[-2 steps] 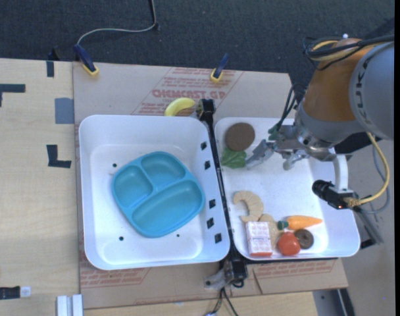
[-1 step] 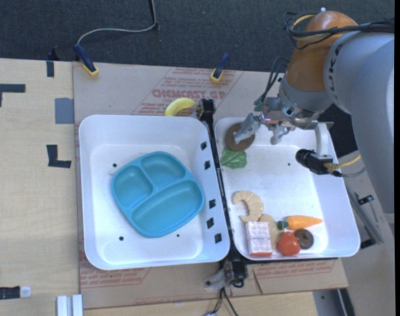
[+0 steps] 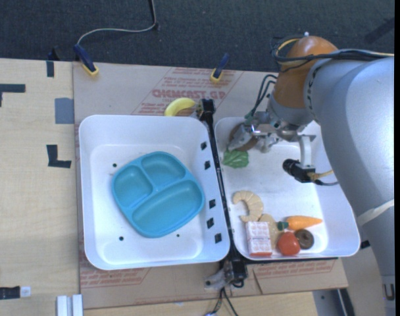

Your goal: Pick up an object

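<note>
My gripper (image 3: pixel 243 139) hangs over the far left part of the right bin (image 3: pixel 331 196), just above a green leafy toy (image 3: pixel 237 158). The green toy lies right under the fingertips, and I cannot tell whether they touch it. Nearer the front of the same bin lie a pale croissant (image 3: pixel 249 203), a red and white packet (image 3: pixel 258 237), a red tomato (image 3: pixel 288 243), an orange carrot (image 3: pixel 302 222) and a small brown piece (image 3: pixel 305 239).
The left bin (image 3: pixel 95 176) holds a blue divided plate (image 3: pixel 158 192). A yellow banana (image 3: pixel 181 106) lies on the cardboard behind the bins. The grey arm (image 3: pixel 358 124) covers the right bin's far right side. Clamps (image 3: pixel 86 59) hold the cardboard's far edge.
</note>
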`<control>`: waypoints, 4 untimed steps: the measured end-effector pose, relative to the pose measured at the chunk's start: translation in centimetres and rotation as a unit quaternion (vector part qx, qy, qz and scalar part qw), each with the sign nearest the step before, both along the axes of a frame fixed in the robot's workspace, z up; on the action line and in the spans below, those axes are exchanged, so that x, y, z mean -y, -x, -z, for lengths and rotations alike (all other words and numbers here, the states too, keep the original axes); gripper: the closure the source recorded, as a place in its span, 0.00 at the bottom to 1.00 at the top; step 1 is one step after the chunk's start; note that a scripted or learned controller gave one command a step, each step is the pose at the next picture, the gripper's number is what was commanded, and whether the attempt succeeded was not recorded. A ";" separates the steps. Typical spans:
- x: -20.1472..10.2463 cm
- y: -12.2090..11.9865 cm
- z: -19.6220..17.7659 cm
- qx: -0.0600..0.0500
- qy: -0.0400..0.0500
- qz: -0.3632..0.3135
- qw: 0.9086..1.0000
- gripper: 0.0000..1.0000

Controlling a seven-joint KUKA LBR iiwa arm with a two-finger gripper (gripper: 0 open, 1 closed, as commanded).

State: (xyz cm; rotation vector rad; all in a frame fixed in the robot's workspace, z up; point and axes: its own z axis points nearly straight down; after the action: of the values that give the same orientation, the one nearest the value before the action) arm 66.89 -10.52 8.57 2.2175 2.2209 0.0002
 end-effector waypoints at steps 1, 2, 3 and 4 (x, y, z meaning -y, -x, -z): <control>-0.3 7.4 -0.1 0.000 -0.001 0.001 1.000 0.00; -0.8 3.8 0.0 0.001 -0.001 0.000 1.000 0.00; 0.3 0.0 0.0 0.000 -0.001 -0.001 1.000 0.00; -0.8 1.5 0.0 0.000 0.000 0.000 1.000 0.00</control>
State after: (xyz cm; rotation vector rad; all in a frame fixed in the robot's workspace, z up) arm 65.40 -9.74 8.56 2.2185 2.2206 -0.0002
